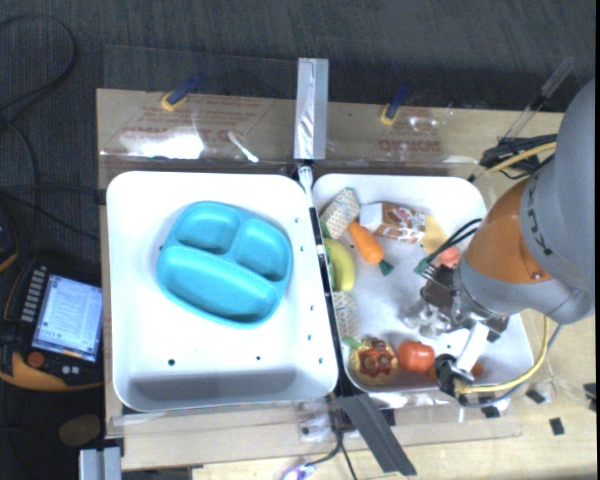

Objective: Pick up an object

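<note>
Over the right-hand shallow white bin, the grey arm's pincer hangs low above the bin floor; whether it is open or closed cannot be told from this slant, and nothing shows gripped in it. Nearest lies a glossy round red tomato, just below and slightly left of the pincer. A tapered orange carrot lies further up-left, its long axis slanting. A smooth blue plastic divided tray sits in the left bin.
</note>
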